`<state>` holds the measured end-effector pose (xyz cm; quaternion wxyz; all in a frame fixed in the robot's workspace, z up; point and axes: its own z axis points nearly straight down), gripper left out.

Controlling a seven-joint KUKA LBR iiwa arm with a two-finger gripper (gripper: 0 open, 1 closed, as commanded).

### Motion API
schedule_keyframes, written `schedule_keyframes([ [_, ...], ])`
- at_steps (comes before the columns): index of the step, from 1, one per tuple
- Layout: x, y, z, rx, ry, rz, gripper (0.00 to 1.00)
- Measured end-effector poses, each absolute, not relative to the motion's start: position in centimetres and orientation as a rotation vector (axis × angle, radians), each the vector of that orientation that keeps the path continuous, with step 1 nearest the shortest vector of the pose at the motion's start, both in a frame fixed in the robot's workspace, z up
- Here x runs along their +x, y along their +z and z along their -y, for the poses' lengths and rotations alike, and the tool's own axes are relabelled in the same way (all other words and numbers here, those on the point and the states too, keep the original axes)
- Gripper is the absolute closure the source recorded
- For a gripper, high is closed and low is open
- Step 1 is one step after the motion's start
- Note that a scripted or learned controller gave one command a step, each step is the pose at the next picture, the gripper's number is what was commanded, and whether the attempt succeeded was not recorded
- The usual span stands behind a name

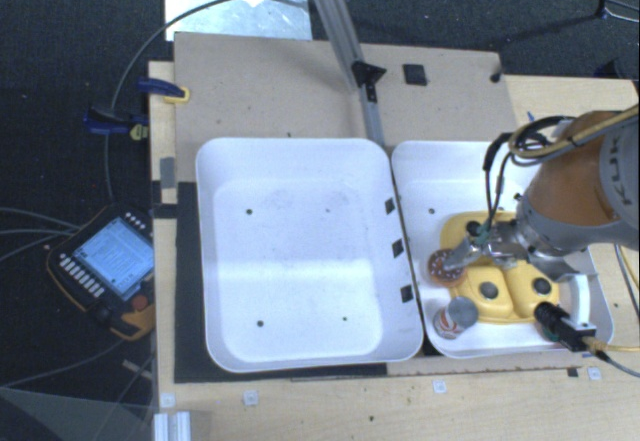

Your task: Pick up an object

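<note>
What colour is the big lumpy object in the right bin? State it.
Yellow, with dark round spots, seen in the camera view.

Bright overhead glare, soft grainy focus

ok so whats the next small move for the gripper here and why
Probably a short straight descent onto the yellow toy and then closing. The gripper sits over the right bin, right at the toy's upper left edge, with a round brown piece just beside it. Nothing is visibly held, so the pick looks not yet done.
</note>
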<state>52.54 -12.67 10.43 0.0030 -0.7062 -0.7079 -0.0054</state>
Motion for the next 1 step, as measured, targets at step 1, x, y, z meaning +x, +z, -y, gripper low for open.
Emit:
schedule_keyframes([
  [1,53.28,9.28,11.90,-2.209,-0.030,2.229,0.00],
])
